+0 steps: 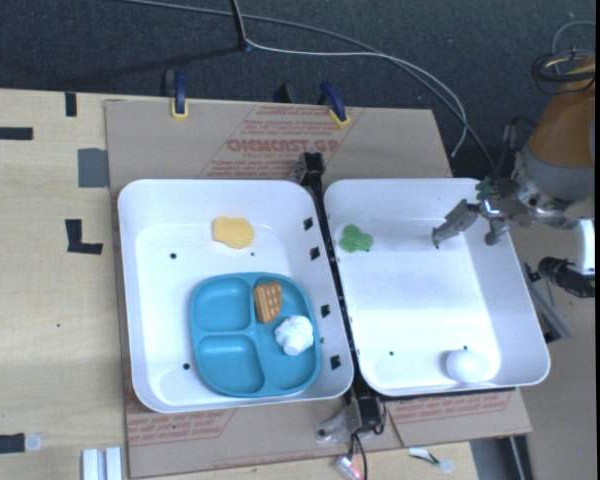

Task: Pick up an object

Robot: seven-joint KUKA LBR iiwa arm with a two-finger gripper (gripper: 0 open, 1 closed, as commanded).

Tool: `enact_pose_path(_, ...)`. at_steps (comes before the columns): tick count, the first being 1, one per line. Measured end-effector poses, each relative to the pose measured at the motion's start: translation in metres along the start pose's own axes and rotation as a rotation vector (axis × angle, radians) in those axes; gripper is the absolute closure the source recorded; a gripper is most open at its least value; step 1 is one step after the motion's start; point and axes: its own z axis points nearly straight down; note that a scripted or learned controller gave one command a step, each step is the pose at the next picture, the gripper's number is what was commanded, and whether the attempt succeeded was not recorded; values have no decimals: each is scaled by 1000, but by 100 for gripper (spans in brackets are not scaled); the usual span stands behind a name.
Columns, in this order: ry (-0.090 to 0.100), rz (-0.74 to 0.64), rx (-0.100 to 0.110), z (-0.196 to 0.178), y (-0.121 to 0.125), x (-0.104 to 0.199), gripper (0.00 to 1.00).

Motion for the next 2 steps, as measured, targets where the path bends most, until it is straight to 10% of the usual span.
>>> enact_pose_path(1,1,-2,3,25,73,11,0)
enact_pose_path(2,0,-4,-4,-21,18,70,0)
